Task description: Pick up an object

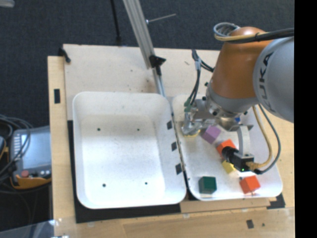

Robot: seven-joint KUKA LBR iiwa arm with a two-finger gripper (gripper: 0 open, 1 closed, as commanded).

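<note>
**Gripper low in right bin, purple block just beside it**

At left: left bin [119, 96], white and shallow, with a few dark specks on its floor. Set against its right wall: right bin [197, 158], also white.

Low over the right bin's far left corner, close to the shared wall: gripper [189, 128], hanging from arm [242, 68], which reaches in from the right. Open or clenched: cannot tell, too small and cluttered to read.

Just right of the gripper and a little nearer the camera: purple block [213, 134], lying tilted on the bin floor, outside the gripper. Touching it or not: cannot tell.

Further right and nearer: red piece [227, 147], then yellow piece [228, 168] below it, partly hidden.

Along the near wall: green cube [207, 184] toward the left, orange cube [249, 184] toward the right, well apart from each other and from the gripper.
</note>
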